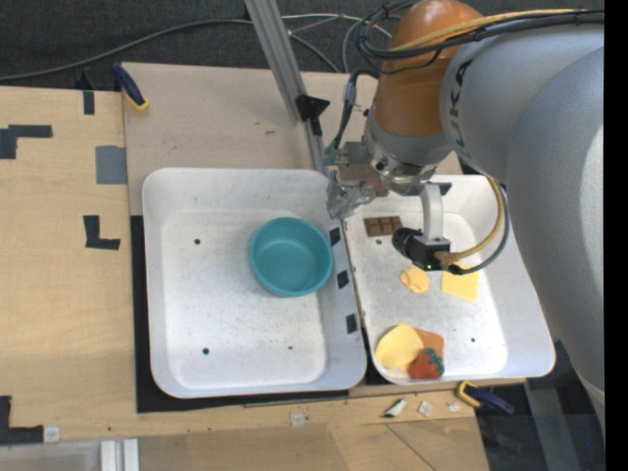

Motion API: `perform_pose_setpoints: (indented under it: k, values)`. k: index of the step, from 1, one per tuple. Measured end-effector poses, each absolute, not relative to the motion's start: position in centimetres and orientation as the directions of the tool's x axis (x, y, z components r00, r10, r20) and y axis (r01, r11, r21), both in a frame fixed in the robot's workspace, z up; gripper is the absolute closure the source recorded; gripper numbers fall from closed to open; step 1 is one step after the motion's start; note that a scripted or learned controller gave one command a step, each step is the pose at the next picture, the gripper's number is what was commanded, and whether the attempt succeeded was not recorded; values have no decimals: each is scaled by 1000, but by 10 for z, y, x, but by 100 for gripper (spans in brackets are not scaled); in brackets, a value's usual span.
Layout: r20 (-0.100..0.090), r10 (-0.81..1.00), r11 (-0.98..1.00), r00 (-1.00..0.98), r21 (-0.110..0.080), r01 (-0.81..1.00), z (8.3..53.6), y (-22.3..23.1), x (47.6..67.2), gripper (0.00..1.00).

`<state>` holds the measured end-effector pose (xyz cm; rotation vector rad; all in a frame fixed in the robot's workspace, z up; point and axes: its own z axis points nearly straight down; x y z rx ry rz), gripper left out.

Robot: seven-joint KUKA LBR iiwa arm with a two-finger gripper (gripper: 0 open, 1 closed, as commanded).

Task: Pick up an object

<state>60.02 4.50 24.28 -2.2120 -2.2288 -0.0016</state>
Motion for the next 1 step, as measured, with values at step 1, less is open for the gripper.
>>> perform_pose_setpoints:
  k: [1]
  values:
    - [1, 1000, 7, -7, -2, 1000, 230, 101, 619, 100]
